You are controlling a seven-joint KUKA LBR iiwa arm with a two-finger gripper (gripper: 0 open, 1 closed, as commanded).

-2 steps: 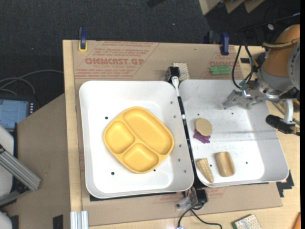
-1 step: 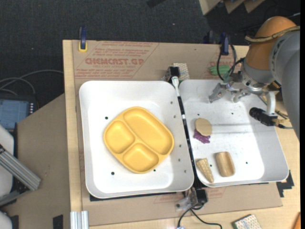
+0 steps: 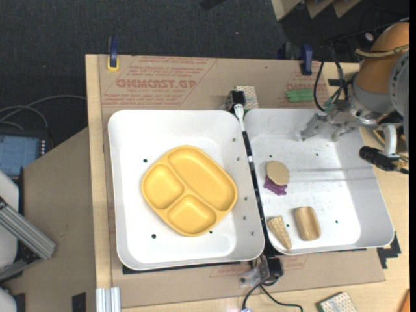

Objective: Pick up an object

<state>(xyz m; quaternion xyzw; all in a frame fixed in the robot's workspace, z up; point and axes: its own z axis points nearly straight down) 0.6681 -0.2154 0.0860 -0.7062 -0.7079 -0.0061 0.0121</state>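
My gripper (image 3: 323, 134) hangs over the back of the right bin (image 3: 364, 174), its two grey fingers spread open with nothing between them. In that bin, a round tan piece (image 3: 277, 171) rests against a small purple item (image 3: 275, 187) near the left wall. At the front lie a tan bread-shaped block (image 3: 307, 223) and, beside it, a pale wedge (image 3: 280, 231). All of these sit well in front of and to the left of the gripper.
The left bin (image 3: 130, 142) holds a yellow divided plate (image 3: 188, 189). A green item (image 3: 300, 96) lies on the cardboard behind the right bin. The arm's grey and orange body (image 3: 383, 70) stands at the right edge, with a black cable looping by it.
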